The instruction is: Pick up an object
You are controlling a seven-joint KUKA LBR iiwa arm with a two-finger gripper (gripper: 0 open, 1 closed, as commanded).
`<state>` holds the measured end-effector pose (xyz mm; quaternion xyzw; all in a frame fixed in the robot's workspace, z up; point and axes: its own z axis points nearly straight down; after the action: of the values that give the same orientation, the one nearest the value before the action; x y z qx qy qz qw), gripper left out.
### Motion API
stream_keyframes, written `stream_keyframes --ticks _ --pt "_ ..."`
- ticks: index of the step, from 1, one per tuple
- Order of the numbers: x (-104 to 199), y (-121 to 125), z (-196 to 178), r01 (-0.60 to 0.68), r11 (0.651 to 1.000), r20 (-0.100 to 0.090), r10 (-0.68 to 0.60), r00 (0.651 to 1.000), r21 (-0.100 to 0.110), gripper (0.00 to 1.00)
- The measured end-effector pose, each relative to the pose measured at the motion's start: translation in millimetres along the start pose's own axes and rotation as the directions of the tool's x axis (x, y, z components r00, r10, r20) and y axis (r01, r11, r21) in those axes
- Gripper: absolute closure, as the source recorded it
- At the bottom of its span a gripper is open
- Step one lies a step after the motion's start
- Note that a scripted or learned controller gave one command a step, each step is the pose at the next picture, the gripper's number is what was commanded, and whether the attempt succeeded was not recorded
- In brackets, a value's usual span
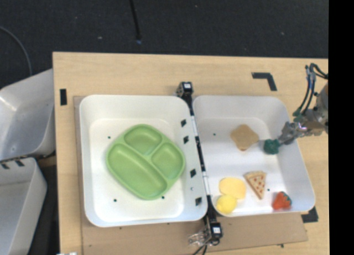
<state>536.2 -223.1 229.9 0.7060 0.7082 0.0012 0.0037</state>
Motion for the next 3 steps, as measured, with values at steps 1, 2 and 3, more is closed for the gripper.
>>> stream_keyframes --ticks 1,2,3 --pt "-1.6 1.3 -31.2 0.000 1.000 -0.001 0.000 1.000 0.002 1.00" --pt "43.0 19.3 -28.7 0.003 1.000 -0.002 -0.003 1.000 0.004 1.00" --pt "89.1 29.4 -18.0 0.003 1.000 -0.003 -0.003 1.000 0.006 1.00"
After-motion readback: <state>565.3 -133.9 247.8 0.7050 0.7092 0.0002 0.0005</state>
